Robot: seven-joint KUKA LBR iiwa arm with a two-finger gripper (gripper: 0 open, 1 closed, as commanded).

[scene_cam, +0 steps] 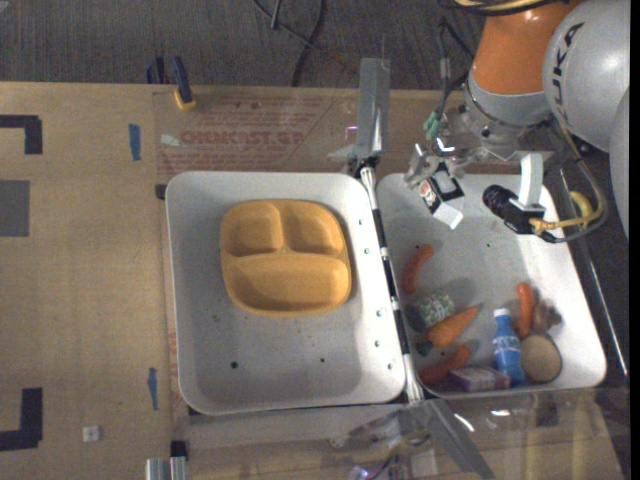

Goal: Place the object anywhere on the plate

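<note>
The counter [90, 268] carried two white bins. The left bin [200, 368] kept the yellow plate [285, 256] ready. The right bin [480, 243] gathered the toy food, like the carrot [455, 325]. The hand [440, 173] hung above its far corner; its grip I could not tell.

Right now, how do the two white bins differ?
The left bin holds one yellow plate with three compartments; the right bin holds many small things, such as a carrot and a blue bottle. The gripper hangs over the right bin, not the left. Both are shallow and white.
</note>
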